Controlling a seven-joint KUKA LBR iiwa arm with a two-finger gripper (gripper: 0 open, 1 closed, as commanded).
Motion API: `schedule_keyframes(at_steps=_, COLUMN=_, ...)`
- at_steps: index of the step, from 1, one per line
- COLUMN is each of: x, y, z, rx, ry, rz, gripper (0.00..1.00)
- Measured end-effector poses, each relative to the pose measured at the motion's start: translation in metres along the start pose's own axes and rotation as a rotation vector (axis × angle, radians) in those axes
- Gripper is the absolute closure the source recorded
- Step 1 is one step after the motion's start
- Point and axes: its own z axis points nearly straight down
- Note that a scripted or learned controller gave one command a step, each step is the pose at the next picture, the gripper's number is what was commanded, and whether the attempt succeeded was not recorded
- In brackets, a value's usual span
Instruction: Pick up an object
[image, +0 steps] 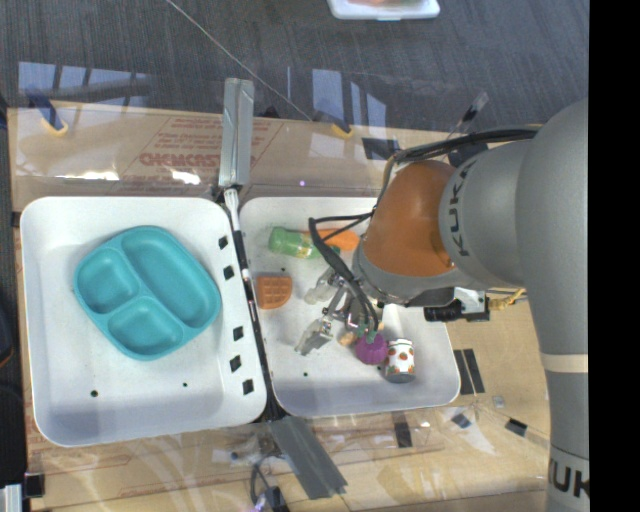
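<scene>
Purple, round and small, a plastic toy (371, 348) lies in the right white bin (300, 395), just beside the metal claw (322, 320). The claw's fingers hang spread above the bin floor, pinching nothing, with an orange waffle-shaped toy (274, 291) nearby.

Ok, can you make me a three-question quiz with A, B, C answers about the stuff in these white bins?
1. Where is the blue plate?
A. left bin
B. right bin
C. on the floor

2. What colour is the little bottle in the right bin?
A. red
B. green
C. black

3. Where is the claw?
A. over the left bin
B. outside both bins
C. over the right bin

Answers: 1 A, the plate lies in the left bin. 2 B, the bottle looks green. 3 C, the claw hangs beside the purple toy in the right bin.
</scene>
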Motion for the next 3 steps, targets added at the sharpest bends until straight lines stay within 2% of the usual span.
schedule_keyframes(at_steps=1, x=0.061, y=-0.012, z=0.017, rx=0.001, ry=0.004, rz=0.109, gripper=0.00)
schedule_keyframes(at_steps=2, x=0.031, y=0.005, z=0.016, rx=0.000, ry=0.001, rz=0.206, gripper=0.00)
schedule_keyframes(at_steps=3, x=0.050, y=-0.040, z=0.008, rx=0.001, ry=0.004, rz=0.450, gripper=0.00)
